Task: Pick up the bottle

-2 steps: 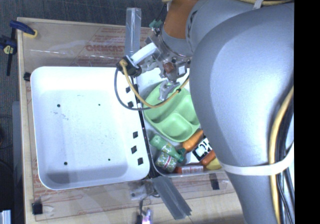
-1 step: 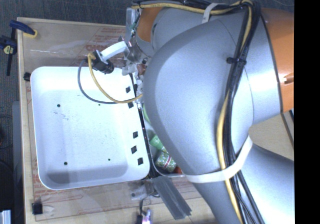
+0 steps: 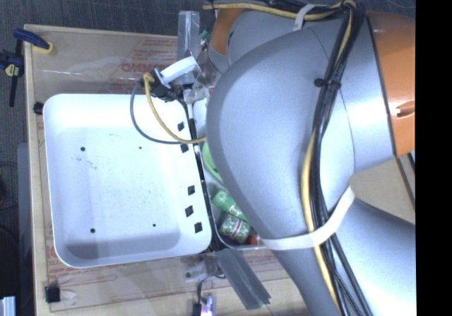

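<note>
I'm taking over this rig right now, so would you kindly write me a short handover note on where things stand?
Gripper: hidden behind the arm, which covers most of the right bin; whether it is open or shut cannot be told.
Bottle: a green bottle lies in the right bin, near its left wall, partly under the arm, with other colourful items beside it.
Left bin: bare white floor in view.
Done: no grasp can be confirmed.
Left: grasp the bottle and lift it out.
</note>
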